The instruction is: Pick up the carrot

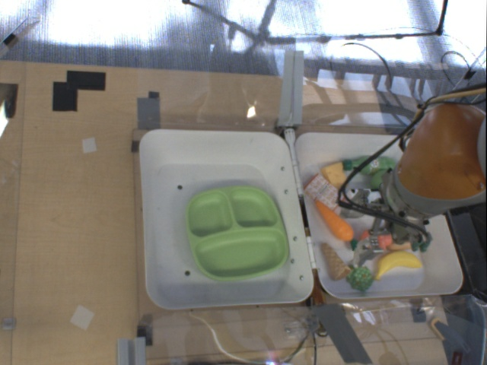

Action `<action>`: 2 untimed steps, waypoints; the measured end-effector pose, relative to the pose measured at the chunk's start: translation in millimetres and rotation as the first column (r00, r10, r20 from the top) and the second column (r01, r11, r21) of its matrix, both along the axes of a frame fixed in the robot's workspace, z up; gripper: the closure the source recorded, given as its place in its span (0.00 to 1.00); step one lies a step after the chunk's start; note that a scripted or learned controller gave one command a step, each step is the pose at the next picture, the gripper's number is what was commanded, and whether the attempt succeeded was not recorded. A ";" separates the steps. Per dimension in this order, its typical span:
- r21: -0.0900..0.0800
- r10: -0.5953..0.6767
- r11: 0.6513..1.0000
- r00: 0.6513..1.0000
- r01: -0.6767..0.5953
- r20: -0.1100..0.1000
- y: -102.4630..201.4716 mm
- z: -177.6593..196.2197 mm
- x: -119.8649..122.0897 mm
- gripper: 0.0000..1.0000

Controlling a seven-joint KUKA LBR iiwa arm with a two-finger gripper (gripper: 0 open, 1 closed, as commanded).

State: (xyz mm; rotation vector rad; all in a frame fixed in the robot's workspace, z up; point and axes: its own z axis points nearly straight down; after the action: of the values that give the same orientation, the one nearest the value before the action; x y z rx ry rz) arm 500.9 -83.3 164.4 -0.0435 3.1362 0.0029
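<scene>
A robotics laboratory workcell. A wooden bench (68,226) carries 2 white bins (160,204) fixed side by side between grey brackets (291,90), with black marker shapes (76,88) at far left. Clear panels enclose the bench, and cables (228,341) run along its near edge. The right bin holds toy food (396,265); the left holds a green tray (237,232). An arm (445,162) reaches in from the right.

Grey arm (445,166) with orange band, reaching in from the right, end effector (378,238) low, pointing downward.
</scene>
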 end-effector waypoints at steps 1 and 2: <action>0.000 -0.042 0.999 0.999 0.042 0.006 48.4 22.0 -6.1 0.00; 0.001 -0.334 0.942 0.942 0.334 0.005 38.8 21.6 21.9 0.00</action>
State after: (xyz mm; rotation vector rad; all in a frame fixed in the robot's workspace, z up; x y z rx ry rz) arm 522.8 -44.4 186.0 0.4885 3.0932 0.0020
